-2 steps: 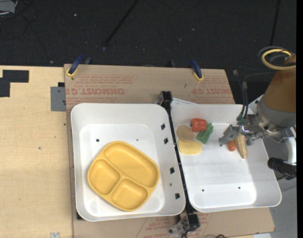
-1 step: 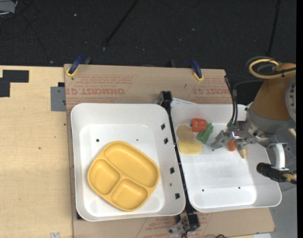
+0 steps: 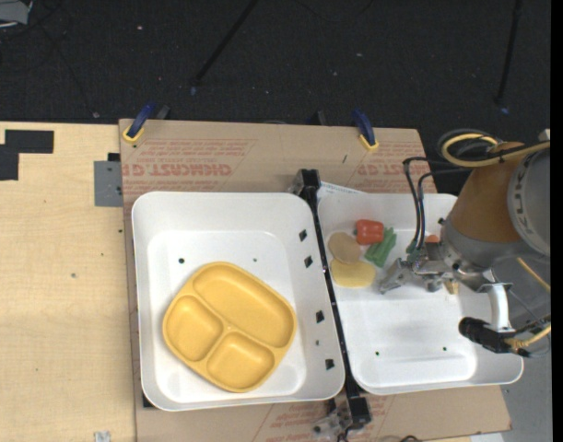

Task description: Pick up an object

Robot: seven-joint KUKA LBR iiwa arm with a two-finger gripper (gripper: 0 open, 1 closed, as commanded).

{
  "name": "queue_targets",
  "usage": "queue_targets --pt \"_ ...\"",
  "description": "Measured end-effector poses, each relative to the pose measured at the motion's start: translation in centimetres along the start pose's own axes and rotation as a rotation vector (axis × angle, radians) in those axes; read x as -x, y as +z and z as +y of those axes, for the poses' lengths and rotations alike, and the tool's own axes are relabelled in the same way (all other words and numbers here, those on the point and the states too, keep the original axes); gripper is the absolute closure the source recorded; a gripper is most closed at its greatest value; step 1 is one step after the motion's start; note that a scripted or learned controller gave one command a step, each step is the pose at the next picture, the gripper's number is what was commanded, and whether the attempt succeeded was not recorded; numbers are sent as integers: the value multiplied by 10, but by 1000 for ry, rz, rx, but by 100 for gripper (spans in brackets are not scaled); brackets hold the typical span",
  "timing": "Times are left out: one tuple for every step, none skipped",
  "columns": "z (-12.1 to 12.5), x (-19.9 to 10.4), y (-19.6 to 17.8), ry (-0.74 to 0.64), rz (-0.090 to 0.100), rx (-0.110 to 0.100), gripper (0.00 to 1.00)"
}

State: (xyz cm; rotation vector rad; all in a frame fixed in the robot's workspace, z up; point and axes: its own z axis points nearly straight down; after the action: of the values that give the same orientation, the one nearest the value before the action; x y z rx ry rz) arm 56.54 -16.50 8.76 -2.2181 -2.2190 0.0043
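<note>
Nearest the camera, along the lower edge, runs the front rim of the two white bins, seated on a cardboard sheet over the wooden bench. Within the left bin lies a yellow divided plate, three compartments showing, flat on the floor and well apart from the arm. Across the black divider, the right bin has a bare near half.

Farther back in that right bin sits a small cluster of objects near its far-left corner: a pale yellow disc, a tan round piece touching it just behind, a green piece to their right, and a red piece behind the green one. What each is exactly is too small to tell.

The gripper sits low over the bin just to the right of this cluster, its metal tip pointing toward the yellow disc and green piece. Whether its fingers are spread or closed cannot be told from this angle, and nothing is visibly held between them. Behind it rise the orange band and grey body of the arm, with cables looping above.

By my judgement the approach step is in hand: the tool is beside the candidates but no grasp is evident. The next move calls for settling on one piece, likely the disc or the green one, closing around it cleanly and lifting without dragging its neighbours.

Farthest off, two clamps pin the cardboard's back edge.
</note>
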Motion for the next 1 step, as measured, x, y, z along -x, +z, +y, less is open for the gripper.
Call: queue_targets --pt "1 1 -13 2 -1 4 100"
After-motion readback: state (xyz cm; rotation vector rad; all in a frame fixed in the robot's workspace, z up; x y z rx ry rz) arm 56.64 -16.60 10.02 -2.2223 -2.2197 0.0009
